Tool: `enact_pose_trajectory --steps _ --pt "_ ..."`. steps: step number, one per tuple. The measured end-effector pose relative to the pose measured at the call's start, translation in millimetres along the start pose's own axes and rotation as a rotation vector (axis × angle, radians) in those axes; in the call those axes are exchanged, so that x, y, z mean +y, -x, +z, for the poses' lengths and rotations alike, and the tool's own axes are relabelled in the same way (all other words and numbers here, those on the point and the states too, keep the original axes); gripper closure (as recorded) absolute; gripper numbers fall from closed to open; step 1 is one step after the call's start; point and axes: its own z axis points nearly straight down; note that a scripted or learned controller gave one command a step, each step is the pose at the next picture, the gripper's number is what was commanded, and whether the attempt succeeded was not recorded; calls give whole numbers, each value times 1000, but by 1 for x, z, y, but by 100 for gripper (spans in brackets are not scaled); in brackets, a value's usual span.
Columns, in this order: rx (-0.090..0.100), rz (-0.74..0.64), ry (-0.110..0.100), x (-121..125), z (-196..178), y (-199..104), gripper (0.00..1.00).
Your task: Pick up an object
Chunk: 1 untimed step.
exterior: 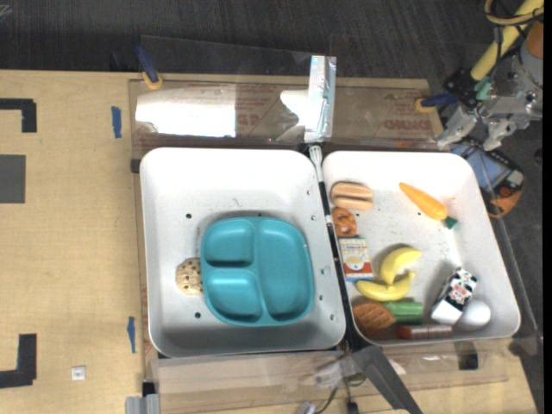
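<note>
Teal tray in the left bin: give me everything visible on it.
The teal tray is a rounded-corner, plastic-looking divided plate with three recessed compartments: two at the left, one long one along the right. It lies flat and upright, slightly rotated, on the floor of the left bin, toward its near side. Its compartments hold nothing visible. A small speckled cookie sits against its left edge.
</note>
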Motion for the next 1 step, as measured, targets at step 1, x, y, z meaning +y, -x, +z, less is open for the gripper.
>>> enact_pose_trajectory --steps 1 --pt "3 78 -12 -35 126 -9 0"
